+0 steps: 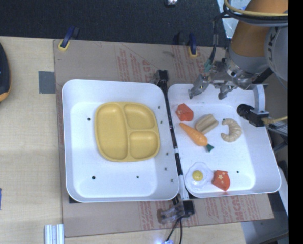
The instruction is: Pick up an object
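Hovering open and empty, the hand (211,89) hangs over the right bin (253,172), with the carrot (193,134) just below it.

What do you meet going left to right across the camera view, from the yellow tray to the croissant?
Yellow divided tray → red piece → carrot → fried egg → red strawberry-like piece → croissant.

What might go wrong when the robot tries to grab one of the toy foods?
The pincer hangs open above the right bin's far edge, holding nothing. The carrot, bread piece and red piece lie close together, so it may nudge neighbours. The croissant is curved and might slip out.
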Controlling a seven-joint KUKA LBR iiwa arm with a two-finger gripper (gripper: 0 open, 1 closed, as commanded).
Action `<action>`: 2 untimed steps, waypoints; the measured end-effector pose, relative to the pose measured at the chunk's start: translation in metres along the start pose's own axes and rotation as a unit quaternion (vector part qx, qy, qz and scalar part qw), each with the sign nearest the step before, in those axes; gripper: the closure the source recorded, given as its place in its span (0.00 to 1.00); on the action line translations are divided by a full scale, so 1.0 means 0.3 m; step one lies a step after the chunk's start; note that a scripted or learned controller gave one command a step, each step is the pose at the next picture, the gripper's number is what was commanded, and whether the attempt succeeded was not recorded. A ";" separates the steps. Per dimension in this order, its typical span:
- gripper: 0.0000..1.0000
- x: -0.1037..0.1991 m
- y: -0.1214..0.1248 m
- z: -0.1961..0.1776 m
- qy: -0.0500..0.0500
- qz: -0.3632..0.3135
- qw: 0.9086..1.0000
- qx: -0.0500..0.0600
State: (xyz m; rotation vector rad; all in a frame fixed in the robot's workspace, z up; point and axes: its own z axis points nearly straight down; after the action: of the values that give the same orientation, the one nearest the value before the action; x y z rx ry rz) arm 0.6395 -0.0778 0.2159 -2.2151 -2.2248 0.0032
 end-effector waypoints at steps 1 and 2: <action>0.00 0.089 -0.009 0.084 0.000 -0.001 1.000 0.002; 0.00 0.120 -0.031 0.080 0.000 -0.001 1.000 0.002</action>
State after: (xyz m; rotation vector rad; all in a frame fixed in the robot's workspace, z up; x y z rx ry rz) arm 0.6299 -0.0418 0.1918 -2.2110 -2.2262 0.0081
